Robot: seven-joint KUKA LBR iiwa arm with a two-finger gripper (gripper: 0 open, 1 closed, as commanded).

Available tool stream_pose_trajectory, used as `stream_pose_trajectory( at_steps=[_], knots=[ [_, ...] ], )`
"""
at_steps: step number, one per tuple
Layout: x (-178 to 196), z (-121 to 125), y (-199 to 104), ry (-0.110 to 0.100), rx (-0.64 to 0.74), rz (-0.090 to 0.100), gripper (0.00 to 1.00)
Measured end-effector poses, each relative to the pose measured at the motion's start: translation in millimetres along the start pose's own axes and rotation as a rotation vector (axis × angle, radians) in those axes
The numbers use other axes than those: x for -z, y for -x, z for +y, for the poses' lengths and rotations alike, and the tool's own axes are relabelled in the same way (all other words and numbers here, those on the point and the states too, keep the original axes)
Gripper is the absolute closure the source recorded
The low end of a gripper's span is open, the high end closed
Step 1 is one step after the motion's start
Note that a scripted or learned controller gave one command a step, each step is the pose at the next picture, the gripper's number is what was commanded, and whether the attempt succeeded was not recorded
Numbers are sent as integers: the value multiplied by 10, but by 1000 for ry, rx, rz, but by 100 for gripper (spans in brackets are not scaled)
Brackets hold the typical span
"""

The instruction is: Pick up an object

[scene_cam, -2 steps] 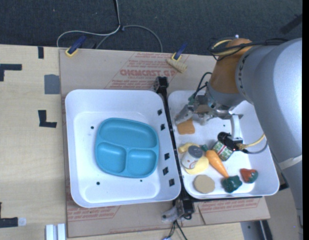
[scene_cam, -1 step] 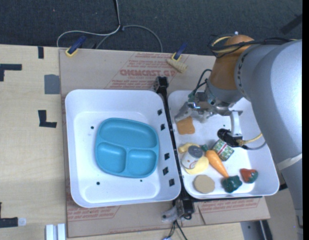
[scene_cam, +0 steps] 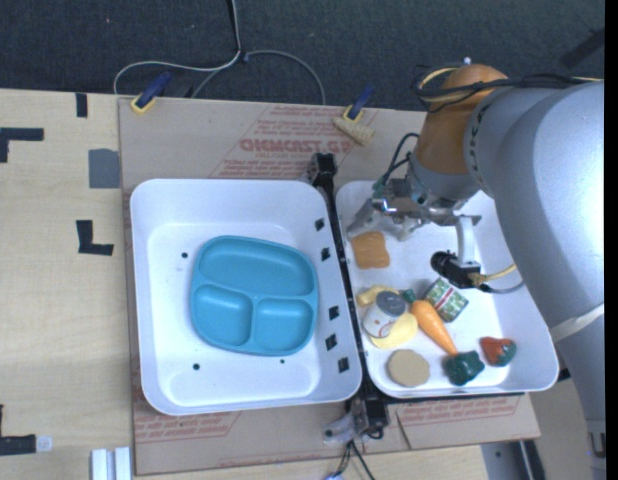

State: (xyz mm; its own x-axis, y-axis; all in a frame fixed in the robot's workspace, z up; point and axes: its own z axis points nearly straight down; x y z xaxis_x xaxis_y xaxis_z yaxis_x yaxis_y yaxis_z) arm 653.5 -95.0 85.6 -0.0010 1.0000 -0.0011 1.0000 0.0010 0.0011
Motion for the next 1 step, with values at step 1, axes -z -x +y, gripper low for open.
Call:
stream_pose_trajectory(
  at_steps=[1],
  knots=[
    [122,17,-3,7,2,-1,100]
  ],
)
